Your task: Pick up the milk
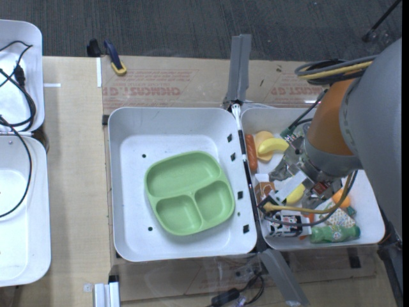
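Note:
In the right bin (pixel 374 232), a small black-and-white carton that looks like the milk (pixel 284 222) lies on its side near the front wall. My gripper (pixel 295 179) hangs low over the middle of this bin, just behind the carton, among the cluttered items. The grey arm with its orange band (pixel 329 123) covers much of the bin's back and right half. A white and yellow piece (pixel 295 193) sits right under the gripper; whether it is held is unclear.
A yellow banana-like toy (pixel 271 146) and an orange carrot (pixel 250 153) lie at the bin's back left. A green packet (pixel 332 234) and a patterned box (pixel 343 219) lie at the front right. The left bin (pixel 121 171) holds a green divided tray (pixel 188 192).

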Controlling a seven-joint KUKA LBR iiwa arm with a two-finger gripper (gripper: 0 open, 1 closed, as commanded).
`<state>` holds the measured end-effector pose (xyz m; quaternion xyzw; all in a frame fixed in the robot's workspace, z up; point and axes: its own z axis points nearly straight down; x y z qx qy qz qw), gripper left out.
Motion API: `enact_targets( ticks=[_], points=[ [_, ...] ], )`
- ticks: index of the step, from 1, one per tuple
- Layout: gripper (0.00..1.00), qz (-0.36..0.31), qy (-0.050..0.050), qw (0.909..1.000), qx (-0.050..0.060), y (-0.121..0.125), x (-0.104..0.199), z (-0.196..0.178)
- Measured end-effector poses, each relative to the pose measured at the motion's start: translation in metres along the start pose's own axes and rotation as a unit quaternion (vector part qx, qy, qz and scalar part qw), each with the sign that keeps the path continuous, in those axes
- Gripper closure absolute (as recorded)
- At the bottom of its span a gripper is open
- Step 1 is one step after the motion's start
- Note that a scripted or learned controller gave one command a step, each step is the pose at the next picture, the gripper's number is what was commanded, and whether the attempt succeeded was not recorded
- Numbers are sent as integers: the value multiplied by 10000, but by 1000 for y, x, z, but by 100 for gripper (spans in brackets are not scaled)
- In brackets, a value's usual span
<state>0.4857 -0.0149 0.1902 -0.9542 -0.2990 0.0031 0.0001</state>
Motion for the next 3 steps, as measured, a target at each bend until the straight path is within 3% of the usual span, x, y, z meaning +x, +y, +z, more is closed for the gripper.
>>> enact_targets(
  ticks=[1, 2, 3],
  points=[
    [0, 144, 60, 9998, -142, -68, 47, 63],
    [0, 171, 10, 9999, -3, 14, -20, 0],
    [0, 743, 6, 9972, -3, -39, 17, 0]
  ],
)
